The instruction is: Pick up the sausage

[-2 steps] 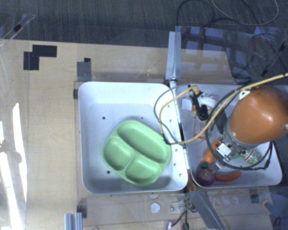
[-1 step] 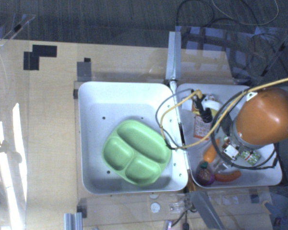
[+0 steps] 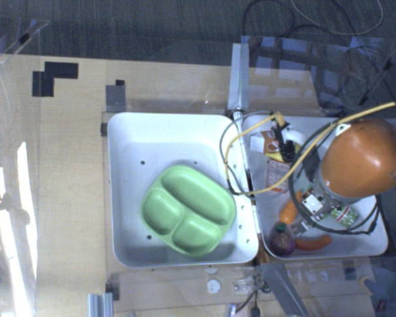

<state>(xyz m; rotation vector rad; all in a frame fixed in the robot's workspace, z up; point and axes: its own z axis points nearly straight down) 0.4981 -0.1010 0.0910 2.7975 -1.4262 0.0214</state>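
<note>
With the jaws' state impossible to tell under the arm's wrist (image 3: 363, 160), descend squarely over the sausage (image 3: 312, 243), avoiding the purple item (image 3: 282, 240) just left.

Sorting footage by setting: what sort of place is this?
Probably a robotics lab bench: two white bins set in a wooden benchtop, loose cables behind, and a grey-and-orange robot arm over toy food.

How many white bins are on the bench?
2. The left bin holds a green tray. The right bin lies under the arm, with toy food inside.
</note>
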